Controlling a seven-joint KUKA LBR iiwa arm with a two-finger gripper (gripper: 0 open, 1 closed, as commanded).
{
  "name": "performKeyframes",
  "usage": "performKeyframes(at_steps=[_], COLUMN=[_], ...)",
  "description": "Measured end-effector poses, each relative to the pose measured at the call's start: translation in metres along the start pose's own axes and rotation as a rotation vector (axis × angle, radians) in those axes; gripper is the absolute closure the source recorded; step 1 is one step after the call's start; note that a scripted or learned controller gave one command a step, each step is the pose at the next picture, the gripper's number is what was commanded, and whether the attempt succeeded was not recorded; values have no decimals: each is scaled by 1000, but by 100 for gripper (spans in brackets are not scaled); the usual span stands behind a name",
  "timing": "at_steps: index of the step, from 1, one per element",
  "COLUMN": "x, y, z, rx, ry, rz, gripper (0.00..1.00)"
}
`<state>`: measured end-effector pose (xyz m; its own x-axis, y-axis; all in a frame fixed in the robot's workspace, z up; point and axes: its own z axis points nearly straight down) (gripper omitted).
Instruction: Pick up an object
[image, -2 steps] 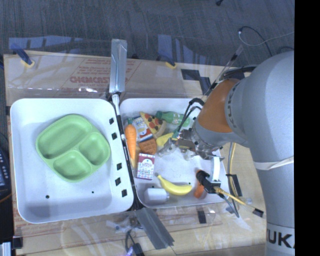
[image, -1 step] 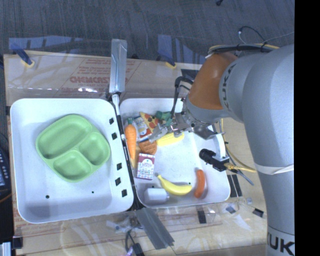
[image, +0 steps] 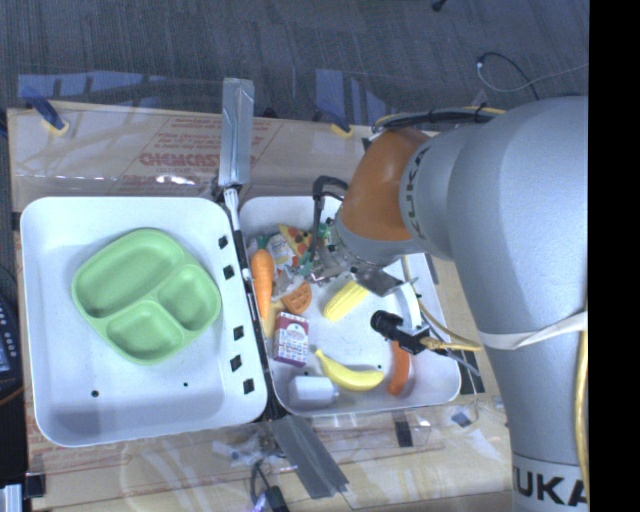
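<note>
- No object is held; the loose objects all lie in the right bin (image: 366, 407).
- gripper (image: 322, 262) is low over the right bin's upper-middle. Open or closed: cannot tell, the wrist blocks the tip.
- Closest items to the gripper: orange wedge (image: 296, 297) at its 7 o'clock, yellow corn piece (image: 343, 299) at its 5 o'clock, both near it but apart from it.
- multicoloured item (image: 292, 240), red, yellow and green, at the gripper's 10 o'clock by the bin's top edge. Too small to identify.
- carrot (image: 262, 285) at the gripper's 8 o'clock, lying lengthwise along the bin's 9 o'clock wall, tip toward 6.
- red box (image: 292, 338) just below the orange wedge, at the carrot's 5 o'clock, lying flat.
- banana (image: 350, 374) at the bin's 6 o'clock, curved, ends turned up.
- white block (image: 312, 389) just beside the banana's left end, against the bin's 7 o'clock corner.
- red-orange sausage (image: 400, 372) at the banana's 3 o'clock, just beside its right end, near the bin's 4 o'clock wall.
- arm (image: 500, 220) comes in from 3 o'clock, covering the bin's right side; orange band (image: 385, 195) sits above the gripper at 1 o'clock.
- left bin (image: 60, 400) sits beside the right bin at 9 o'clock, their walls meeting.
- green divided plate (image: 147, 293) lies flat in the left bin, toward its upper middle, three compartments.
</note>
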<state>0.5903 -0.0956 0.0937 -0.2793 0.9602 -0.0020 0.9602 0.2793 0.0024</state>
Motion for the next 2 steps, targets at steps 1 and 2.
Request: performKeyframes(at_steps=[1,2], x=[1,56], y=[0,74], z=[-9,-100], rx=[3,1], ry=[1,3], rz=[-4,-142], gripper=[100,100])
